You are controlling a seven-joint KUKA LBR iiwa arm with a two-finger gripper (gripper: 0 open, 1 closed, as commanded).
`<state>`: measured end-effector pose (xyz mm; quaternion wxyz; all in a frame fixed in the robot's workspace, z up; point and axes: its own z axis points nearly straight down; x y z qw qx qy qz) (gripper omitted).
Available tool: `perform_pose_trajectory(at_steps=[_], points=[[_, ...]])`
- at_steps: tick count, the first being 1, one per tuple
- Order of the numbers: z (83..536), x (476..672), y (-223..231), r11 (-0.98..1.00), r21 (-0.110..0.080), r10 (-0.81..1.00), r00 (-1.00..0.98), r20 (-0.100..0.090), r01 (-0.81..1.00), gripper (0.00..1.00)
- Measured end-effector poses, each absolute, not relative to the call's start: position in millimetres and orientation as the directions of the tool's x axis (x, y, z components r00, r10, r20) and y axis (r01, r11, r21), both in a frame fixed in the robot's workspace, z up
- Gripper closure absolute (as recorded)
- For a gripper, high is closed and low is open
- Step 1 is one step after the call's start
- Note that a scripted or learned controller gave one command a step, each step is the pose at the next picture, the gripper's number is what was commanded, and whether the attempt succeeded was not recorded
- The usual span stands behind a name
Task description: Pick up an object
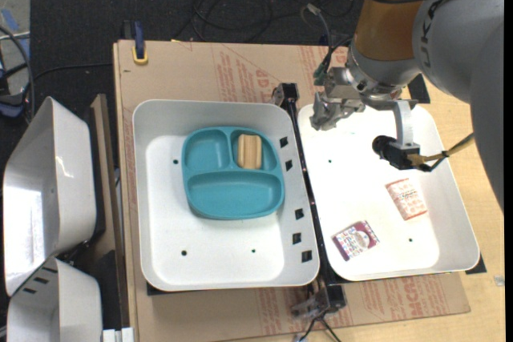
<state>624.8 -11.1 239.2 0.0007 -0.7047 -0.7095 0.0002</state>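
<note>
A teal divided plate [232, 176] lies in the left bin [160, 196], with a tan wooden block [249, 150] in its upper right compartment. In the right bin [449, 252] lie a purple-and-white packet [355, 239] near the front and a pale orange-printed packet [406, 199] to its right. My gripper [327, 113] hangs over the back left corner of the right bin, above bare bin floor and apart from both packets. Nothing shows between its fingers.
A black camera or cable fitting [393, 150] on the arm hangs over the right bin's middle. Black clips [298, 214] line the seam between the bins. White containers [44, 172] stand at the far left. Cardboard [216, 68] lies under both bins.
</note>
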Motion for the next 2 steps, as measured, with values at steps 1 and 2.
perform_pose_trajectory(at_steps=[1,2], points=[[229.7,601.5,44.2,0.008,-0.004,1.000,-0.008,0.001,1.000,1.00],[221.8,593.8,95.4,0.008,-0.002,1.000,-0.008,0.001,1.000,1.00]])
